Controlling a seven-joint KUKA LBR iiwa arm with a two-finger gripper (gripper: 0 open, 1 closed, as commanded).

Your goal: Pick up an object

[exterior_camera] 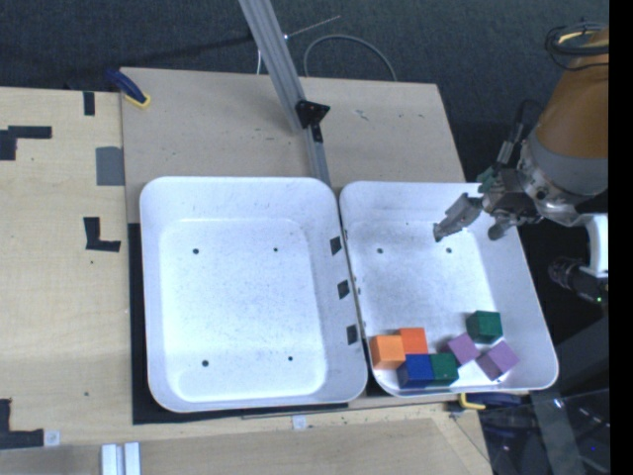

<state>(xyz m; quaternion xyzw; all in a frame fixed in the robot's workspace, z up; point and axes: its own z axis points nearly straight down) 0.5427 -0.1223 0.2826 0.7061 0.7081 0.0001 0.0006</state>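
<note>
Several blocks [441, 354] lay clustered well below the gripper [473, 219], their row running left to right; whether its fingers were apart could not be told.

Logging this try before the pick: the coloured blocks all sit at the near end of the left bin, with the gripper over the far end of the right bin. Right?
Not quite. The camera view shows the coloured blocks at the near end of the right bin, not the left bin. The gripper is over the right bin's far end, as you said.

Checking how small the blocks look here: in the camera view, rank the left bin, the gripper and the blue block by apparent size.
1. left bin
2. gripper
3. blue block
The gripper sits nearer the camera, so its margin over the block is unsure.
</note>
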